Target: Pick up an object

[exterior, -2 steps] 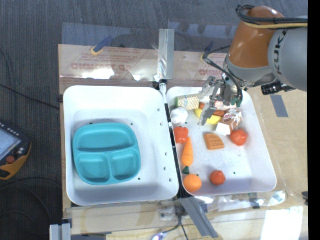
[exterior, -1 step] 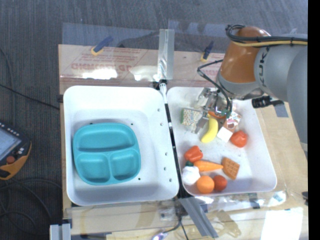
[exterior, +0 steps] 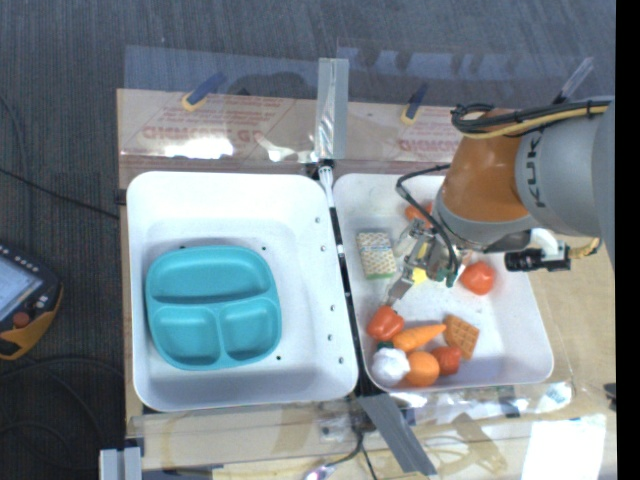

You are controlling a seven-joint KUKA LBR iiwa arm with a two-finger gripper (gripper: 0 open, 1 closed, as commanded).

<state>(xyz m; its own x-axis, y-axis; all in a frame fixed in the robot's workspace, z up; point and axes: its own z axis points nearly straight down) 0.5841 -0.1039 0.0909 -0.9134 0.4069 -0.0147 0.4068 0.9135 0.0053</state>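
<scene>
Left bin (exterior: 140,268) carries a teal divided plate (exterior: 212,304). Over in the right bin (exterior: 540,353), a green sponge-like block (exterior: 376,252) lies near the divider, and the gripper (exterior: 418,268) hangs just beside it, fingers apart with nothing between them. Below: red pepper (exterior: 384,322), carrot (exterior: 422,337), a white piece (exterior: 391,366), an orange (exterior: 423,369), a cracker (exterior: 461,334). Red tomato (exterior: 478,278) sits right of the gripper.

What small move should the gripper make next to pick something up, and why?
Probably a short descent. The gripper hangs in the right bin with nothing visible between its fingers, and something small and yellow-green lies right beside its tip. The red tomato sits just to the side, apart.
</scene>
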